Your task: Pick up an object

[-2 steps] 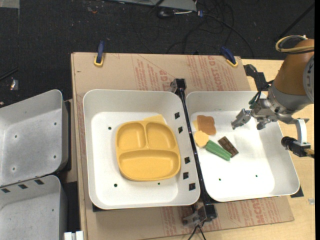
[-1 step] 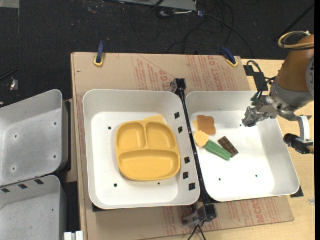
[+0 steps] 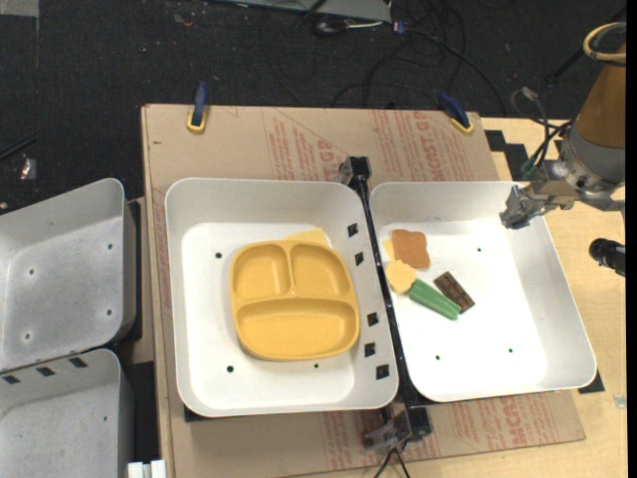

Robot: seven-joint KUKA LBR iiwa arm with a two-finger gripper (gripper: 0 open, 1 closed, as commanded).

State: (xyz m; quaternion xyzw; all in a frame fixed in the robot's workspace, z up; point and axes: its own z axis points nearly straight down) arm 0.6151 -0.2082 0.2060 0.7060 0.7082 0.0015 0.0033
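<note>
The arm reaches in from the right, its orange band [image 3: 603,118] high at the frame's edge, and its tool [image 3: 520,210] hangs over the far right rim of the right bin [image 3: 518,366]. Whether the tool is open or closed cannot be told from this view; nothing can be seen held in it. The things that could be picked up lie together in the left part of the right bin, well apart from the tool: an orange-brown flat piece [image 3: 409,247] lies farthest back, a pale yellow piece [image 3: 399,276] sits just in front of it and touches it, a green block [image 3: 434,299] lies slantwise to the right of the yellow piece, and a dark brown bar [image 3: 454,290] rests just beside the green block on its right. The left bin [image 3: 199,366] carries a yellow divided tray [image 3: 295,301] with three compartments, lying flat near the bin's middle. Both bins rest side by side on a brown board [image 3: 299,142] on the desk, held at the far edge by two clamps [image 3: 198,108].
</note>
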